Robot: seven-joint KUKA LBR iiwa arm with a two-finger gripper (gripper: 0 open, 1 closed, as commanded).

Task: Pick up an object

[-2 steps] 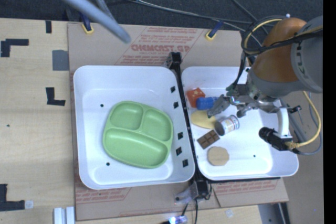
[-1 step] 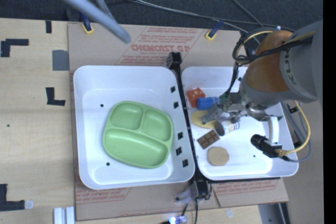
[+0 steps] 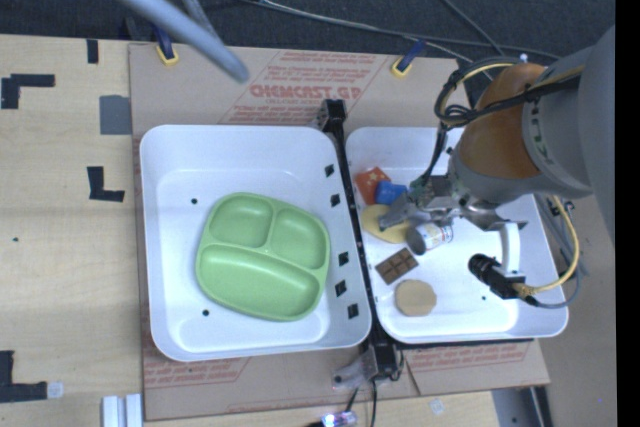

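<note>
Low, gripper (image 3: 420,227) (right bin (image 3: 540,320)), over toys

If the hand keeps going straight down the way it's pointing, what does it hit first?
Most likely the yellow piece lying in the right bin, right under the hand, next to the blue block. Depth is hard to judge from this slanted view, so it could touch the blue block instead.
</note>
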